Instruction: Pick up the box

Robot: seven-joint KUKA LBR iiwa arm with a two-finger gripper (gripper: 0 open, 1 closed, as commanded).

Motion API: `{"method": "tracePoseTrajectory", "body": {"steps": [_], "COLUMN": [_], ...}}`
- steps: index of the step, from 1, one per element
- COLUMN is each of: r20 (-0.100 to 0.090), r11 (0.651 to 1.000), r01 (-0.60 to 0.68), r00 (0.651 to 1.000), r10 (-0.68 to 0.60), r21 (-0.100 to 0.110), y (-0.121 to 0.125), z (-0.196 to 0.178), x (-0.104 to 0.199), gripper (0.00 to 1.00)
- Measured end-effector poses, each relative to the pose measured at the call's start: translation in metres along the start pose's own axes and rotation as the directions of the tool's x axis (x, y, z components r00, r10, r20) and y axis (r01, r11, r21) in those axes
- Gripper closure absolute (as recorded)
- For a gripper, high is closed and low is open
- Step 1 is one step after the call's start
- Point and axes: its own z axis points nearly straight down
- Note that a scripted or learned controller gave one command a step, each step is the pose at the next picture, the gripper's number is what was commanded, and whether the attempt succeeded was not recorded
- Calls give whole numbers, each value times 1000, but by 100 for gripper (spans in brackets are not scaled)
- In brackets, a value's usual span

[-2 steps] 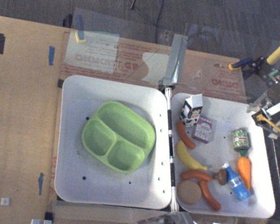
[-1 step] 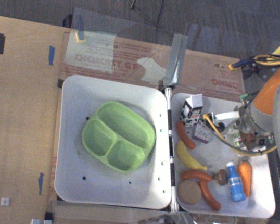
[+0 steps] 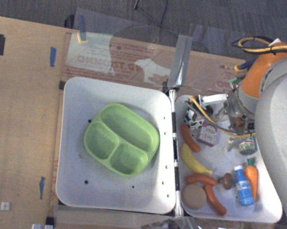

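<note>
Claw (image 3: 227, 125) sits over the upper part of the R bin (image 3: 273, 213), hanging off the grey arm w/ the orange band that comes in from the right. Wrist hardware and cables crowd it, so can't tell whether the claw is apart or together. Nothing visibly clamped in it.

Box (image 3: 208, 134): small, purple and white, lying on the bin floor just left of and slightly below the claw. It's close beside the claw, but whether they touch can't be made out. Label on the box is too small to read.

Other stuff in the R bin:
- red sausage (image 3: 190, 137), just left of the box, angled
- banana (image 3: 195, 161), below the sausage
- greenish round item (image 3: 247, 148), right of the claw, blurry
- carrot (image 3: 252, 177) and blue bottle (image 3: 242, 187), side by side nr the right wall
- small brown bit (image 3: 226, 179), left of the bottle
- two more red sausages (image 3: 208, 187) at the lower end, w/ a brown round piece (image 3: 193, 197) beside them

L bin (image 3: 63, 179) holds a green 3-section plate (image 3: 121, 139), approx centred.

Behind both bins a flat panel (image 3: 119, 61) carries red print, too blurred to read. Blue tape bits on the bench.
</note>
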Motion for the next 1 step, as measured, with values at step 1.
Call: {"method": "tracePoseTrajectory", "body": {"steps": [1], "r20": [-3], "r11": [998], "r01": [69], "r00": [998], "r10": [-69], "r21": [-3], "y": [86], "z": [-134], "x": [-65], "gripper": [0]}}
